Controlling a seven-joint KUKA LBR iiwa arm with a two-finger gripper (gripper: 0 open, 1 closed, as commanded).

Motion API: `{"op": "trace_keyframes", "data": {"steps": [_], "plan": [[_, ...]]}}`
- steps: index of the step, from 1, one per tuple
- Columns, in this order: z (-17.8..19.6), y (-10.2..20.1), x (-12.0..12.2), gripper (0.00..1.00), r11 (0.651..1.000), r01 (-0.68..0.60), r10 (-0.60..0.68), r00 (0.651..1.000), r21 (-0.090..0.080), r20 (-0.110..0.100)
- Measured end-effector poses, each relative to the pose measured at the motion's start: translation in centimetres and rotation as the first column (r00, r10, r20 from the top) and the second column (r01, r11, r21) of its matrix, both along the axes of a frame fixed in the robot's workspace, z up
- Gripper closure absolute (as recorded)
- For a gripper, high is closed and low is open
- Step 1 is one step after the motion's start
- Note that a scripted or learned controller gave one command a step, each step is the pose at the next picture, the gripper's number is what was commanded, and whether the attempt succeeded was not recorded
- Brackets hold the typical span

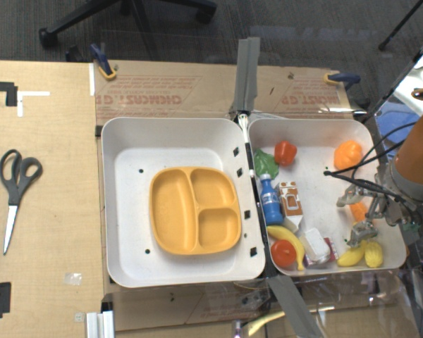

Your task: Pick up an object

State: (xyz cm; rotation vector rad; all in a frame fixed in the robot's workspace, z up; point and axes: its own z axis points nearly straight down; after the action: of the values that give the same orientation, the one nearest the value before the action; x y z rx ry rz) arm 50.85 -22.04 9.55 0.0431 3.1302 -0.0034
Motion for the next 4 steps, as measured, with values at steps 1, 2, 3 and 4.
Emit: {"op": "trace_keyframes", "data": {"steps": [1, 2, 3, 4], "plan": [[1.0, 0.1, 0.2, 1.0, 1.0, -0.005, 0.005, 1.0, -0.002, 0.003], [12.2, 5.6, -1.8, 1.0, 0.998, -0.059, 0.059, 0.998, 0.002, -0.007], [0.1, 4.3, -2.4, 1.0, 0.985, -0.171, 0.171, 0.985, -0.002, -0.001], [-0.3, 4.5, 0.3, 1.0, 0.968, 0.25, -0.25, 0.968, 0.002, -0.008]]}}
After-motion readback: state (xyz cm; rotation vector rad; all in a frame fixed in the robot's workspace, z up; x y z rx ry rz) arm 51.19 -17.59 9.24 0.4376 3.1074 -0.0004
